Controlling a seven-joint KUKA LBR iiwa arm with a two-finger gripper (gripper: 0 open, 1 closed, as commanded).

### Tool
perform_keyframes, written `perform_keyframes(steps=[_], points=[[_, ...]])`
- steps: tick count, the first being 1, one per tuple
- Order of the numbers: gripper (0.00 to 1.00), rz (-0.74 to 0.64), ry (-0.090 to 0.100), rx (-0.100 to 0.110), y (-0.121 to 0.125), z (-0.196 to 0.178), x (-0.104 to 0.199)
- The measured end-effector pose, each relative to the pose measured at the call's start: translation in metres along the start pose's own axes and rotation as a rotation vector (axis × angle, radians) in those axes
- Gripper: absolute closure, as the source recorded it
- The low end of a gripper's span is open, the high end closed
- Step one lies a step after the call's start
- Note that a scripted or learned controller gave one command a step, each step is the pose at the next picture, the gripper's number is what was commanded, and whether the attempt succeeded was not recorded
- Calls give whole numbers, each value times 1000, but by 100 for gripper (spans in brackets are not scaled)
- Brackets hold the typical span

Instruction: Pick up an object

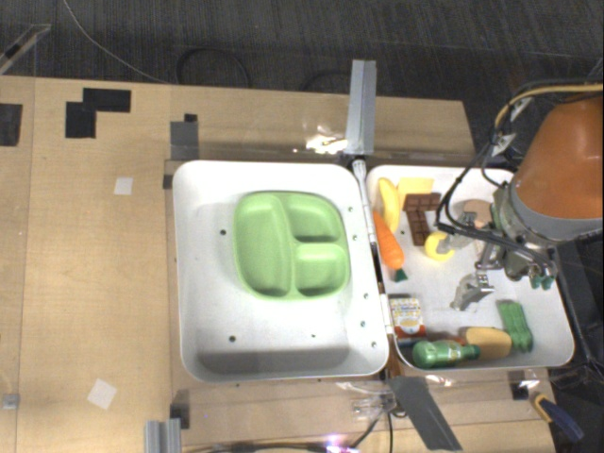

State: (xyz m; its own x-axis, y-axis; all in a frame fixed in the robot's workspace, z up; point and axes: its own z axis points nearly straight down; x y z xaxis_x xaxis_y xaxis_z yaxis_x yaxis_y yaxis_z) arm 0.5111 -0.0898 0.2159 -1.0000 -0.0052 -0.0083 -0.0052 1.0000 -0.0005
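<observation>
A broad, rounded orange band (564, 163) wraps the arm, with a grey metal ring (543, 217) just under it. Thin black cables (451, 204) loop out from that grey ring's left side, and yellow and black wires (514, 107) curl just above the band's upper left edge. Below the ring sits the silver metal pincer (470, 293), its body studded with small dark fittings and a few green pieces (543, 276) at its right side.

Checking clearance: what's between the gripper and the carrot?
In the camera view, bare white bin floor separates gripper from carrot; a yellow lemon-like piece sits just above that line.
</observation>
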Motion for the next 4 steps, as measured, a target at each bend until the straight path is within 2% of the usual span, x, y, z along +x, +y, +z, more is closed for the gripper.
perform_keyframes(steps=[1,2,3,4], points=[[0,18,-6,1,-11,118,-14],[0,-98,-5,0,-19,128,-122],[0,-56,-4,0,2,128,-121],[0,12,-6,0,2,127,-89]])
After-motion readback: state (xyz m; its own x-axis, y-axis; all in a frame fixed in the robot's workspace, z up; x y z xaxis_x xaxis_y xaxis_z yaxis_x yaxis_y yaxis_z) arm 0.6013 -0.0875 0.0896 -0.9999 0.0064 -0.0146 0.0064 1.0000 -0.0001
